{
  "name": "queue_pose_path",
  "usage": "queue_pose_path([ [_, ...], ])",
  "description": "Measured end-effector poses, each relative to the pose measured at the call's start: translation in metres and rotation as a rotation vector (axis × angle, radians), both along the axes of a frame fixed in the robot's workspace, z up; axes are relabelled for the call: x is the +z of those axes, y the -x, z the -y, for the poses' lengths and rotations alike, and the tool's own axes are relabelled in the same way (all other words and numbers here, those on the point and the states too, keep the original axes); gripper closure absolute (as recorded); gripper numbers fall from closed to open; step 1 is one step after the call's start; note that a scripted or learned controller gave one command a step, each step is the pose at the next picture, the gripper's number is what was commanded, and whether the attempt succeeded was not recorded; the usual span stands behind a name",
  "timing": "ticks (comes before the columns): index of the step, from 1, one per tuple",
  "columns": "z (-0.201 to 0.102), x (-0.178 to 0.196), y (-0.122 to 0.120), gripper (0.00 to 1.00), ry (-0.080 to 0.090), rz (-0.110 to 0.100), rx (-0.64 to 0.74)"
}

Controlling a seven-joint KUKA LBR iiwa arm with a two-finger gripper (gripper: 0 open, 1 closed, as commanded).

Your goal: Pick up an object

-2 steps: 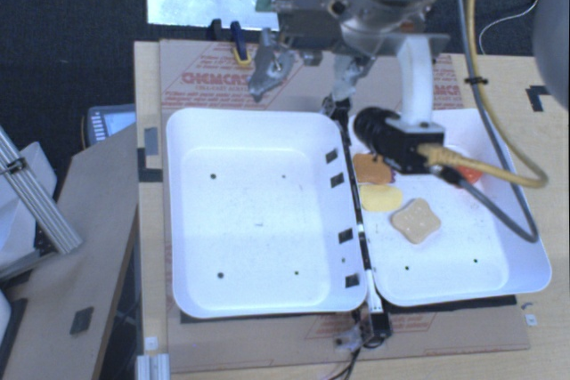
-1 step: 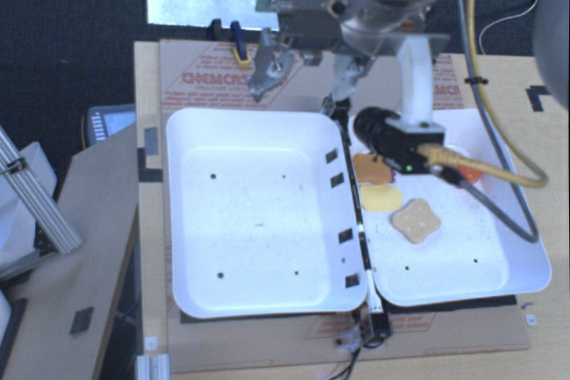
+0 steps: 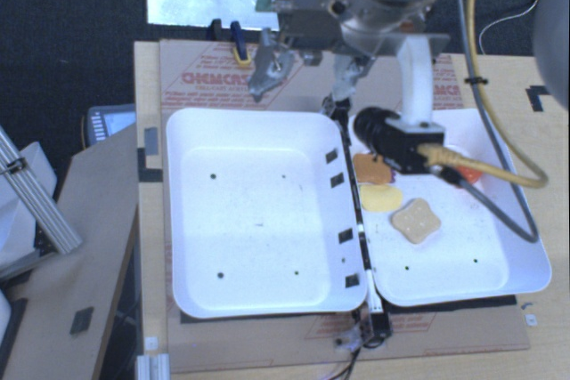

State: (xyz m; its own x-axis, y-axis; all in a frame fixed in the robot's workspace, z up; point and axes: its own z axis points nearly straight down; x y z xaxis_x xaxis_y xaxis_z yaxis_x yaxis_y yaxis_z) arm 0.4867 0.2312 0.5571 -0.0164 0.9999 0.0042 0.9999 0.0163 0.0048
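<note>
Your pincer [image 3: 304, 81] hangs open and empty over the bins' far edge. The toast slice [image 3: 416, 221] lies closer to the front, in the right bin [image 3: 521, 273].

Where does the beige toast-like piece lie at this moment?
In the camera view the beige toast-like piece lies in the right bin, in its left half, just toward the near edge from the flat yellow piece.
</note>
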Motion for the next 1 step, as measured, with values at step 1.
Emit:
queue_pose_path([
  [1, 0.0, 0.0, 0.0, 0.0, 0.0, 0.0, 0.0],
])
